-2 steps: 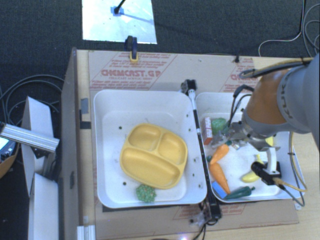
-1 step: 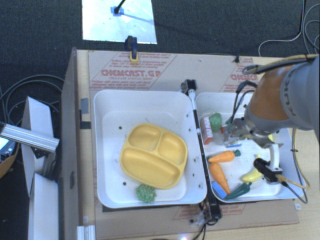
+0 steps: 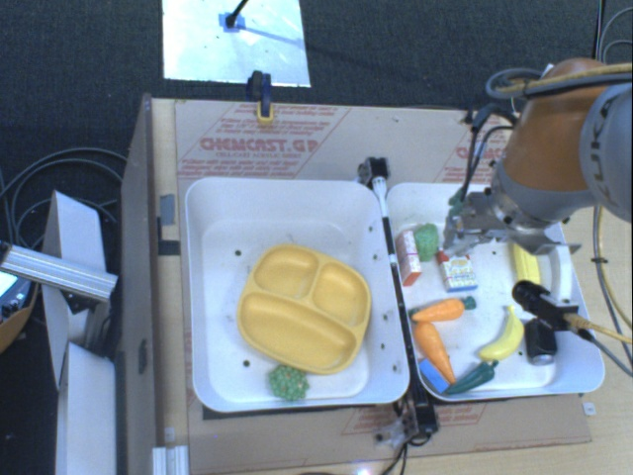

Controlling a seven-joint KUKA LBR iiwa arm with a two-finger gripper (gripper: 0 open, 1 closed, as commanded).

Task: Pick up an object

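My gripper (image 3: pixel 456 239) hangs over the back left part of the right bin (image 3: pixel 584 369), just above a small white carton with red and blue print (image 3: pixel 458 273). Next to it on the left lie a green lump (image 3: pixel 426 238) and a red and white box (image 3: pixel 407 255). Further forward lie two orange carrots (image 3: pixel 440 311) (image 3: pixel 433 350), a yellow banana (image 3: pixel 504 336), a green pepper (image 3: pixel 473 377) and a blue piece (image 3: pixel 429 372). A long yellow item (image 3: pixel 524 263) rests under the wrist.
The left bin (image 3: pixel 213 265) holds a yellow divided plate (image 3: pixel 305 308) and a green broccoli piece (image 3: pixel 289 382) at its front. The divider between the bins (image 3: pixel 394 275) runs just left of the red and white box. The big arm body covers the right bin's back right.
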